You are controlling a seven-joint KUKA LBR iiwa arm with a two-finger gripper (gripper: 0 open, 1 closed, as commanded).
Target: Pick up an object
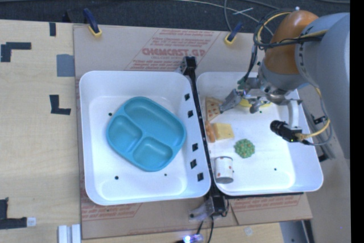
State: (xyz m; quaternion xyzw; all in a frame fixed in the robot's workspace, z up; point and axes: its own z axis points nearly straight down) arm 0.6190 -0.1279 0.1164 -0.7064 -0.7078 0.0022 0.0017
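Just L of pincer (245, 98): waffle (212, 108), R bin (273, 179).

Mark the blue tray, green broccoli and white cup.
blue tray (146, 132): camera view, centre divider.
green broccoli (244, 148): camera view, middle of floret.
white cup (223, 168): camera view, side wall.

A green broccoli piece (245, 148), yellow cheese slice (222, 132) and toppled white cup (223, 168) lie in the right bin (284, 176).

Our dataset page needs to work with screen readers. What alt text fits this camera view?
A grey arm reaches from the right, its claw low over the far side of the right bin, which holds a green ball, a yellow block and a cup. The left bin holds a blue tray.
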